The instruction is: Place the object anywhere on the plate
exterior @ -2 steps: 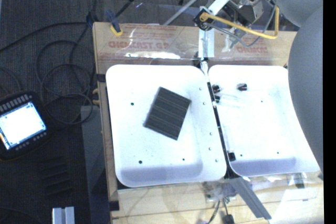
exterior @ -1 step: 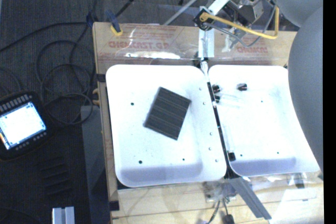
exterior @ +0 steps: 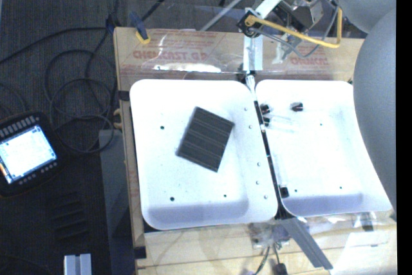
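A dark, ribbed rectangular plate (exterior: 206, 138) lies tilted in the middle of the left bin (exterior: 154, 203). A small black object (exterior: 296, 106) sits near the back of the right bin (exterior: 328, 183). Another small dark piece (exterior: 264, 114) lies by that bin's left wall, with a faint clear bit beside it. My gripper (exterior: 300, 6) hangs high beyond the back edge of the bins, below the orange wrist band. It is well away from both the plate and the small object, and nothing shows in its grasp.
The arm's thick grey link (exterior: 386, 93) overhangs the right side of the right bin. Taped plastic sheet (exterior: 193, 51) covers the bench behind the bins. A lit pendant screen (exterior: 26, 151) and cables lie on the floor to the left.
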{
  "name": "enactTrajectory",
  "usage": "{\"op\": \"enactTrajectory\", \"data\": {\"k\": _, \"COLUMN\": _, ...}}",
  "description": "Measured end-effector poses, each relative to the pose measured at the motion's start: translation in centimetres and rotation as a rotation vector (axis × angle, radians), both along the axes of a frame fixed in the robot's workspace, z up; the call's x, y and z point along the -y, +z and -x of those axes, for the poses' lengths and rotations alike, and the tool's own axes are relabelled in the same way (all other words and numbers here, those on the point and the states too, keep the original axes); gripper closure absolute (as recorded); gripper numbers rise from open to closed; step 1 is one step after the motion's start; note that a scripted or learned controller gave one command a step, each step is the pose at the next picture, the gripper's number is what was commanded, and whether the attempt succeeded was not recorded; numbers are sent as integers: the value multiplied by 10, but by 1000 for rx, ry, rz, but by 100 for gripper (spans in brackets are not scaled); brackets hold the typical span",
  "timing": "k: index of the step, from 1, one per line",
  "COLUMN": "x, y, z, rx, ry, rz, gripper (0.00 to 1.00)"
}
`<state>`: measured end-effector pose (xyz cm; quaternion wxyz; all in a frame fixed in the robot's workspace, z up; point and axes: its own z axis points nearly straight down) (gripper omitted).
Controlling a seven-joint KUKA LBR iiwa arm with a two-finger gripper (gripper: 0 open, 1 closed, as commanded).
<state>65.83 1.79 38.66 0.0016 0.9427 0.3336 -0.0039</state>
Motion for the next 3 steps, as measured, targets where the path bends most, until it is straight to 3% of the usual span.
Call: {"op": "enactTrajectory", "data": {"k": 3, "x": 0, "y": 0, "z": 0, "rx": 0, "ry": 0, "rz": 0, "gripper": 0}}
